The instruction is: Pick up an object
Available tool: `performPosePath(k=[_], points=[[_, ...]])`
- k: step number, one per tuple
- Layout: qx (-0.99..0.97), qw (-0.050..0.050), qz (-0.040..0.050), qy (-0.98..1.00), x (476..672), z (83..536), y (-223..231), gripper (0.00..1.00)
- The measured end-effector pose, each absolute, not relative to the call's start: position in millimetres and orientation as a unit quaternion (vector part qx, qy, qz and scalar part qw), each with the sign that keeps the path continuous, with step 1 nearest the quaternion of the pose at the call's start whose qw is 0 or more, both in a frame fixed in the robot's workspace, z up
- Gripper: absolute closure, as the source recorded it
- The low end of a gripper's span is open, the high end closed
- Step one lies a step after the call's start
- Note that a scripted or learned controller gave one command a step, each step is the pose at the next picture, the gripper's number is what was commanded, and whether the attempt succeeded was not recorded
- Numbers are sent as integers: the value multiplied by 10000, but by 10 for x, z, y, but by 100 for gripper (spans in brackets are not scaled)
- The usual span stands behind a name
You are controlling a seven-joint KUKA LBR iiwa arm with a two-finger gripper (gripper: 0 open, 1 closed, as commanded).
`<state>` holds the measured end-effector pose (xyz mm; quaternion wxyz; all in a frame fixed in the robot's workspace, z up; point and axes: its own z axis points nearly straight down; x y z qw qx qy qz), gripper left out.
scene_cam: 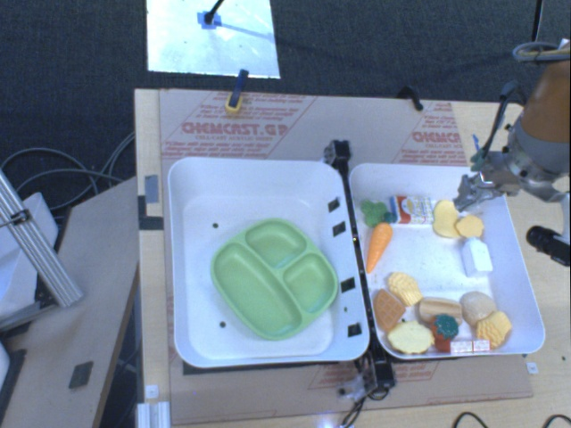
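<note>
Nearest you, along the near wall of the right bin [526, 324], sits a crowded row of toy food: a yellow slice [409, 338], a bread roll [439, 309], a corn piece [493, 329]. Farther back lie a carrot [377, 245], a white block [476, 257] and two pale yellow pieces [457, 223]. Your gripper [471, 191] hangs at that bin's far right, just above those yellow pieces; you cannot tell from this angle how its jaws stand, and nothing is visibly held. The left bin [192, 194] carries a green divided tray [273, 278]. Watch the risk: the yellow pieces touch each other, so a descent could land between them and nudge both aside, or clip the bin wall close by.
</note>
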<state>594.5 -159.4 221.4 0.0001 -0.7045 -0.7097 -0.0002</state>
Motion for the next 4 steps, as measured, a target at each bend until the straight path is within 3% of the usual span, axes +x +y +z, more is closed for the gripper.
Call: performPosePath(k=[4], points=[[-7036, 16, -5, -7106, 5483, 2086, 401, 100]])
